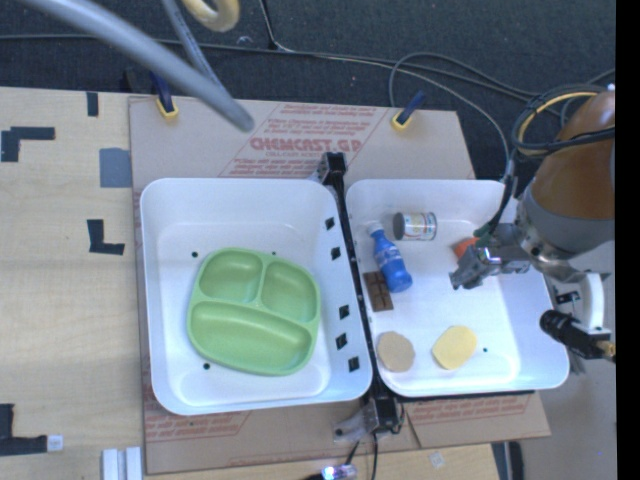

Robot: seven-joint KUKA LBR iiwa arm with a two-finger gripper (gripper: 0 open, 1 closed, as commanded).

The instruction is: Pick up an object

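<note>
Camera view: hand (pixel 468 268) over right bin (pixel 520 373), fingertips indistinct.

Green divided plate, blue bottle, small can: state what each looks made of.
Green divided plate: likely molded plastic, uniform colour, soft sheen, rounded compartment ridges. Blue bottle: probably plastic, glossy blue body, white cap. Small can: seemingly metal, silvery reflective side, though too small to be sure.

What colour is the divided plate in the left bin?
Light green; the divided plate shows clearly in the camera view.
</note>
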